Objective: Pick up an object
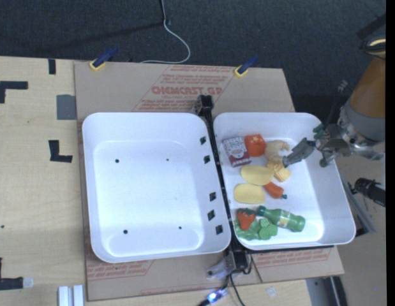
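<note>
Lying flat, green bottle (280,218), maybe plastic.

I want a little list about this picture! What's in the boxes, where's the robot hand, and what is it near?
left bin: white, shallow, with small dark dots on its floor
right bin: white, holds all the toys
toys: green bottle, red block, small printed box, two yellow ovals, small orange piece
gripper: over the right bin, beside a pale piece
arm: reaches in from the right
holding anything: cannot tell
under the bins: cardboard sheet with blue clips
</note>
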### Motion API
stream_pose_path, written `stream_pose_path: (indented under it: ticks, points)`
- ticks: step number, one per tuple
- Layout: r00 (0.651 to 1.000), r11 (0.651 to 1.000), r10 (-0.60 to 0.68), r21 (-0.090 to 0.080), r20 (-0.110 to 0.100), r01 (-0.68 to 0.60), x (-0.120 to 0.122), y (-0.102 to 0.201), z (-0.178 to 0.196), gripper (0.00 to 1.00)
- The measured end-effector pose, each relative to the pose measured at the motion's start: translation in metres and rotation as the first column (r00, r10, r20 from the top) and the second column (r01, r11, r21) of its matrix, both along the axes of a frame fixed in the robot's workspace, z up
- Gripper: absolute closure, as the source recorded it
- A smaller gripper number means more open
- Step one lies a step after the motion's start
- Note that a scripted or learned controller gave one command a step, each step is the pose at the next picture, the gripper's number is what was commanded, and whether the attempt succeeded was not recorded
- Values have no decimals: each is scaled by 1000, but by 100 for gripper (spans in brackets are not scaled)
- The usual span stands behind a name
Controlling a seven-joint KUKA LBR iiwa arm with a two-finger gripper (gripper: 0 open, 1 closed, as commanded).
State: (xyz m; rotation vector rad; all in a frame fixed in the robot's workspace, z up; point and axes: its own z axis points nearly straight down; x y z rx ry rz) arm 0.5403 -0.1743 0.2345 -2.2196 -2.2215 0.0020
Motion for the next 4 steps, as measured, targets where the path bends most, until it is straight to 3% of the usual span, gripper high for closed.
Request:
stream_pose_path:
  ticks: [1,2,3,4]
  points:
    - [1000,1000,2,1,-1,-2,16,31,-157,0]
    - [1000,1000,0,-1,2,0,17,30,-140,100]
    - [1000,1000,6,0,5,-6,59,82,-100,100]
    - [1000,1000,3,1,4,-3,49,107,-47,100]
